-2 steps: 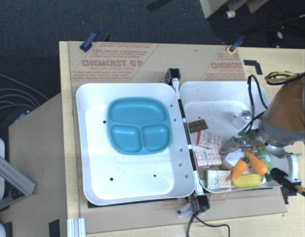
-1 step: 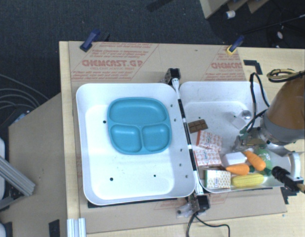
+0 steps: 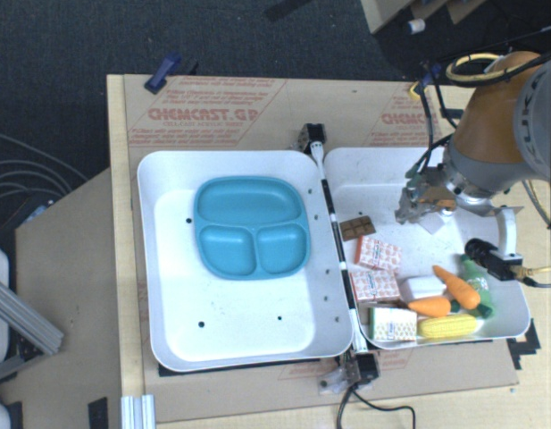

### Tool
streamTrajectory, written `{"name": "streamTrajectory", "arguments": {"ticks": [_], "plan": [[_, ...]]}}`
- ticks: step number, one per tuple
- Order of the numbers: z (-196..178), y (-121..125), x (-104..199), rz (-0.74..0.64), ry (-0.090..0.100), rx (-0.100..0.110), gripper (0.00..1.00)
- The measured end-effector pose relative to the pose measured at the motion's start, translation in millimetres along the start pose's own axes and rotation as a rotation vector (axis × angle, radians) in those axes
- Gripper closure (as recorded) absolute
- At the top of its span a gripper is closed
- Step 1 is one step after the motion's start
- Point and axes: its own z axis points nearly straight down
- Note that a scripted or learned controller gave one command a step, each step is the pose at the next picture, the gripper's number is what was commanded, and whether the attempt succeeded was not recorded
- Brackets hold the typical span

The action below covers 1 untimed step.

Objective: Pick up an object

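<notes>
beside the end effector [image 3: 420,206]: brown block [image 3: 356,229], cartons [image 3: 379,253].

looks like a robotics lab tbh: paper-covered bench [image 3: 257,105], loose cables [image 3: 25,186] on dark carpet [image 3: 123,16], aluminium framing [image 3: 25,315].

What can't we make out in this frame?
- Gripper: in the camera view its fingers are small and blurred against the right bin, so open or shut is unreadable, as is anything held.
- Boxes: print too small to read.
- Corn and carrots: piled together; what lies beneath is hidden.
- Arm: cut off by the right edge.
- Green item: mostly hidden behind the carrots; can't identify.
</notes>
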Motion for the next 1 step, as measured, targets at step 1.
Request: {"name": "streamTrajectory", "arguments": {"ticks": [1], "plan": [[0.4, -0.4, -0.4, 0.001, 0.000, 0.001, 0.00]]}}
